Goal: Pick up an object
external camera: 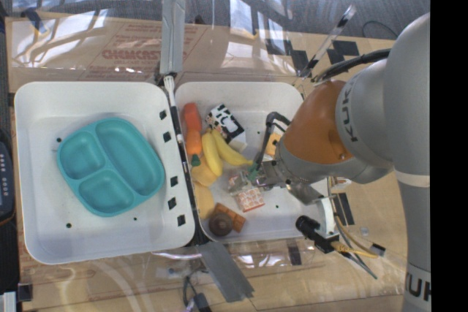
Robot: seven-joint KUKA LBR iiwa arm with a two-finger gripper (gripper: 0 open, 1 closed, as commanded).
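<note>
Look at the right bin (pixel 292 95): everything in it is crowded against its left wall, next to the divider, which I judge is simply where loose toys have slid or been dropped; the carrot (pixel 192 129) lies lengthwise along that wall, the bananas (pixel 219 150) fan out just beside it, a black-and-white cow toy (pixel 225 122) sits above the bananas, a yellow piece (pixel 202 197) and a brown block (pixel 223 220) lie towards the near rim, and a small patterned packet (pixel 248 197) rests near the middle of the floor; the left bin (pixel 29 179) bears a teal divided plate (pixel 110 164), well apart from all this.

You see the arm (pixel 351 131) bent low over the right bin from the right, its orange band bulking above the wrist, presumably so the gripper (pixel 257 175) can come down near the pile; the wrist hides the tool, so you cannot tell its state, and nothing visible shows an object held.

The packet lies just beside and slightly below the gripper's tip, the banana ends just above and left of it; I judge either is the likeliest target, the carrot being farther left against the wall.
</note>
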